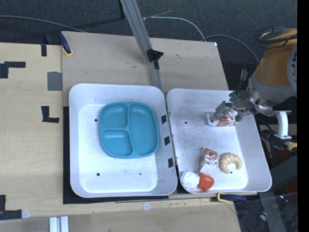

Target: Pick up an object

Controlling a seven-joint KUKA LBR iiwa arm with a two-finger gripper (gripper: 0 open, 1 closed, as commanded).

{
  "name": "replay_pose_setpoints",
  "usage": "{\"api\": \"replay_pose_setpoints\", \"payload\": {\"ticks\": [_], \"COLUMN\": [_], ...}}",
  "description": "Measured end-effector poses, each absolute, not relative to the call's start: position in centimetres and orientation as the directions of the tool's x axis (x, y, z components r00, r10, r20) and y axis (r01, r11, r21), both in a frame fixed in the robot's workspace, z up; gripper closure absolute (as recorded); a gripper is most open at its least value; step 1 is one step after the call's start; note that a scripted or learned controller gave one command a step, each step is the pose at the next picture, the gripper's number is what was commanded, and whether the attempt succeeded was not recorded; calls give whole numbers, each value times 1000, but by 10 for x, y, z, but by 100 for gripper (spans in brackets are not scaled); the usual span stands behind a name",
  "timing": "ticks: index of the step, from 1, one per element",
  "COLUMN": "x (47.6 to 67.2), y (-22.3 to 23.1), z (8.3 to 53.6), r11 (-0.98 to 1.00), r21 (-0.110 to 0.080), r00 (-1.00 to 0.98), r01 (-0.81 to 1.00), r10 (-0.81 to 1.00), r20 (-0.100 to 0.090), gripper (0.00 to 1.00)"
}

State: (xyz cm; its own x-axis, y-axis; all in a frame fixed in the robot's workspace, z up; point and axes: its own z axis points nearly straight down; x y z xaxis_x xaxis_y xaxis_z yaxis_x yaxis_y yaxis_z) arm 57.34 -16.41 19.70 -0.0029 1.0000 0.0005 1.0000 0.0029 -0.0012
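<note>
1. A small white-and-orange packet [222, 119] lies near the upper right of the right bin [193, 129], close to that bin's far wall, as the gripper [226, 109] sits low over it from the right.

2. The gripper's dark fingers appear to touch or overlap the packet's top edge; how wide they stand, and whether the packet sits between them, cannot be told from this slant, so no grasp can be claimed.

3. The risk, on this evidence: the packet looks flat and light, and fingers landing on its edge rather than astride it would likely push it across the bin floor or tip it instead of gripping it.

4. A second risk is the bin wall just beyond the packet; a nudge that way could jam the packet against the rim, where the fingers have less room to close.

5. Lower in the same bin, well apart from the gripper, lie a second packet [208, 157], a croissant [230, 162] beside it, and a white ball [190, 179] touching a red ball [206, 181] in the near corner; none seems in the arm's way.

6. In the left bin [87, 168], a blue divided plate [129, 129] rests untouched, far from the action.

7. The arm [276, 71], grey with its orange band, reaches in from the right edge.
</note>
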Motion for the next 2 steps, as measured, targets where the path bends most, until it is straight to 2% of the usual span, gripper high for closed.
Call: {"api": "replay_pose_setpoints", "payload": {"ticks": [1,2], "x": [573,574], "y": [-164,-154], "z": [197,140], "r11": [3,2], "r21": [-1,-7], "r00": [-3,-2], "r01": [1000,1000], "r10": [1000,1000], "r20": [1,1], "gripper": [0,0]}}
